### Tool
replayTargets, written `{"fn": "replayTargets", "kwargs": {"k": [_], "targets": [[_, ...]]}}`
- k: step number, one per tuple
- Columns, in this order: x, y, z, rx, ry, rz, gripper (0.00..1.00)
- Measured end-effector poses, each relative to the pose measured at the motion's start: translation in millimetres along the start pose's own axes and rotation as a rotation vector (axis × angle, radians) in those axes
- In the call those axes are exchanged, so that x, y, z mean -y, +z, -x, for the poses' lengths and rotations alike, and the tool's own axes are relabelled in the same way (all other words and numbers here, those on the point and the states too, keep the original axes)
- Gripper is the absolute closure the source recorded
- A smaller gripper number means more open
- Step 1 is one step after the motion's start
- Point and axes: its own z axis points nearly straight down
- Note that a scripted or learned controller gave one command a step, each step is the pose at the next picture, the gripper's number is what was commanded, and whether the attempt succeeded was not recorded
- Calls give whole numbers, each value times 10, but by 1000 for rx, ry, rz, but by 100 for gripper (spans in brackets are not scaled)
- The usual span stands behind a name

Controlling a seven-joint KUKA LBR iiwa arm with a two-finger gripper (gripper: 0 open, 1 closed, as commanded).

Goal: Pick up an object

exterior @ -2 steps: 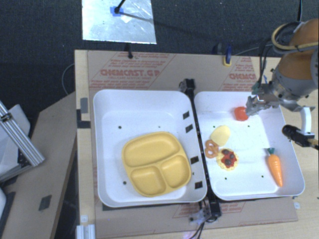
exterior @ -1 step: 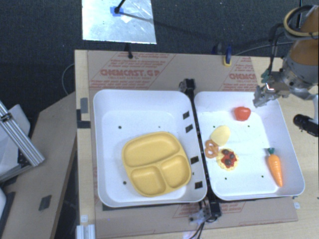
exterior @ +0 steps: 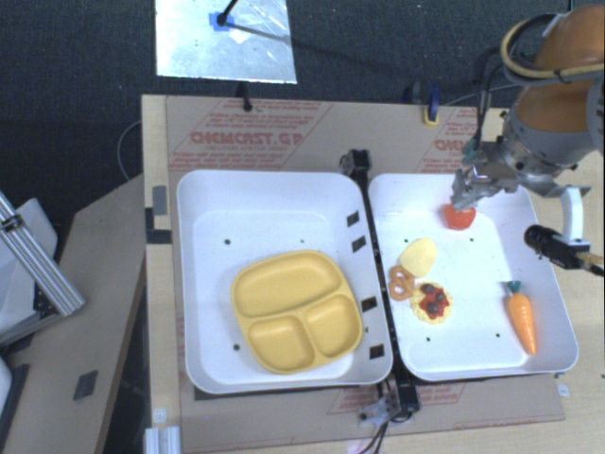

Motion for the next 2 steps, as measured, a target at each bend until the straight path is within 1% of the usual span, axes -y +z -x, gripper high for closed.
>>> {"fn": "replayTargets", "kwargs": {"k": [1,2], "targets": [[181,-18,-459,1,3,-2,100],[255,129,-902,0,2,-2,100]]}}
